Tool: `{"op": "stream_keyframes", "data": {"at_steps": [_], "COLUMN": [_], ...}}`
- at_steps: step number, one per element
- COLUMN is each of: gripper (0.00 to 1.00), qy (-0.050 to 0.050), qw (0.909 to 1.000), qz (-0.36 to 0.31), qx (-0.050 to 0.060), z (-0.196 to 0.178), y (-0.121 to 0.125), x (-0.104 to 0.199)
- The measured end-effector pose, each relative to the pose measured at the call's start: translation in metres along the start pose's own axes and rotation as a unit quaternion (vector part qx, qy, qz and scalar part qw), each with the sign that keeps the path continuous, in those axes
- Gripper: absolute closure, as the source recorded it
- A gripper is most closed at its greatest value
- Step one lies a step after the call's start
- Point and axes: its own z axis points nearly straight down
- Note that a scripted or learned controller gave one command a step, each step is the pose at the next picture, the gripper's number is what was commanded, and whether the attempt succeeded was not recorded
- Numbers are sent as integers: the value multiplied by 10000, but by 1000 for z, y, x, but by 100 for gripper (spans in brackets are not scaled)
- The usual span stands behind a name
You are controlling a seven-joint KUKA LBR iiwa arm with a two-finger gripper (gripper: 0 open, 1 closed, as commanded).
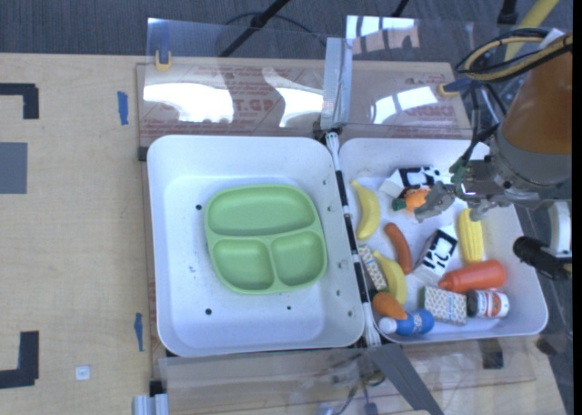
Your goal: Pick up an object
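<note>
**Arm parked over the cluttered bin, nothing picked yet**

So the gripper (435, 199) is sitting low over the right bin (536, 313), which is packed with toy food. I'll use the corn cob (471, 235) as my landmark. The claw is just up and to the left of it, right next to a small orange thing (416, 197) and a black-and-white card (414, 177). Honestly I can't tell whether the claw is released or clenched, it's just a grey blur from this angle, and I don't see anything clearly caught in it.

Other candidates: the sausage (397, 242) left of the corn, the banana (367, 210) further left by the bin wall, the big carrot (473, 276) just below the corn. The left bin (173, 222) holds a green divided tray (265, 237), well away from the corn.

My take: the stuff is crowded, so go for something with free space on both sides. Corn or sausage look decent. Line up across the narrow width, come straight down, close, then lift slowly and check it actually came along.
</note>
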Motion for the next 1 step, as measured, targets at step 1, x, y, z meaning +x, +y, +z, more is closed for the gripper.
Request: {"op": "stream_keyframes", "data": {"at_steps": [1], "gripper": [0], "qy": [-59], "qw": [9997], "qz": [-150], "qx": [-192], "z": [104], "y": [-9], "x": [-9]}}
